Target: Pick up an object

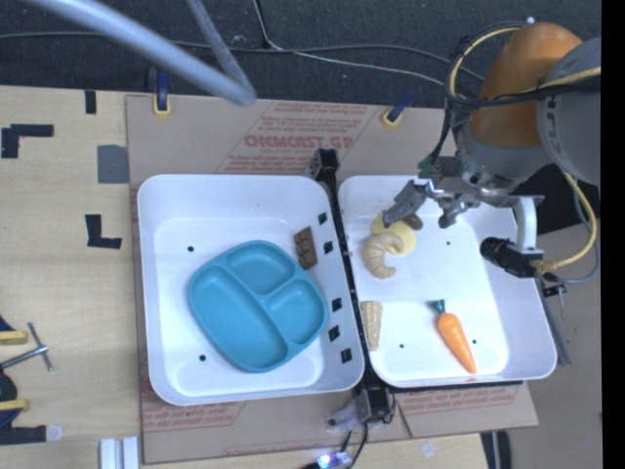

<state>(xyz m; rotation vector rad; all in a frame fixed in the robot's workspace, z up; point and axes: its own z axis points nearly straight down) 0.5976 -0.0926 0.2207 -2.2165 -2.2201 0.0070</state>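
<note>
- 2 white bins: left bin (156, 262) holds 1 blue divided plate (256, 304) and 1 brown block (306, 249).
- Right bin (518, 311): 1 croissant (386, 250), 1 carrot (455, 338), 1 bread piece (372, 322).
- 1 gripper (426, 209), fingers spread, hangs just above the croissant, upper centre-right.

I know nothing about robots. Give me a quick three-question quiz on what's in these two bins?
1. True or false: the blue divided plate lies in the left bin.
2. Which item lies nearest the right bin's front edge? A) croissant B) carrot C) brown block
3. Fill in: the gripper hangs over the ___ bin.

Key: 1 true; 2 B; 3 right.
</note>
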